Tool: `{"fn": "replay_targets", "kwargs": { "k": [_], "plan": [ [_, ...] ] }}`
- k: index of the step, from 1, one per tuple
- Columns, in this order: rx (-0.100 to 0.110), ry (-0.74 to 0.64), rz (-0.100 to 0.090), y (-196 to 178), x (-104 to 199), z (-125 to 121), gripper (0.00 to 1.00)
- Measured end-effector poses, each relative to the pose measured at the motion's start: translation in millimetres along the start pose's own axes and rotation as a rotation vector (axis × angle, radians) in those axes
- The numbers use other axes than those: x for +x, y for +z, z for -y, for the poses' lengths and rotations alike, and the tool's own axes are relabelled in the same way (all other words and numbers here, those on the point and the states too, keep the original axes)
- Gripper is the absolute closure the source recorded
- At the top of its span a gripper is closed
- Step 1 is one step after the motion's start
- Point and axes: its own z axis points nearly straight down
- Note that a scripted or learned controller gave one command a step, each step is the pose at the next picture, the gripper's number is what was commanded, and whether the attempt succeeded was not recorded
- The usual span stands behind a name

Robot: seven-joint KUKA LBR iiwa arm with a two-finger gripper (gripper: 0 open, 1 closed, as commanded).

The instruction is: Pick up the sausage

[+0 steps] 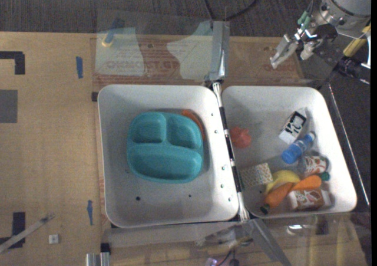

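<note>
Faint reddish lettering on the clear sheet (154,55), left of the gripper (293,46), is too blurred to read; no other text is legible.

One fixed camera looks down at a slant on both bins (112,158).

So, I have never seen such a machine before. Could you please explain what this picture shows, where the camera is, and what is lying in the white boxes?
One camera looks down at a slant on a bench. The grey and orange thing at the upper right is a robot arm; its gripper, a two-finger claw, hangs above the bench beyond the bins and holds nothing. The left bin holds a teal divided plate with something orange peeking out behind it. The right bin holds small items: a reddish piece, a blue bottle, a black-and-white carton, and a pile of toy food in its near corner. I cannot tell which item is the sausage.
</note>
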Motion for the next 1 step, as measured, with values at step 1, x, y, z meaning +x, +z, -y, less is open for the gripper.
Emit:
{"fn": "replay_targets", "kwargs": {
  "k": [1],
  "plan": [
    [0.006, 0.17, -0.002, 155.5, 82.8, 15.9, 0.0]
  ]
}}
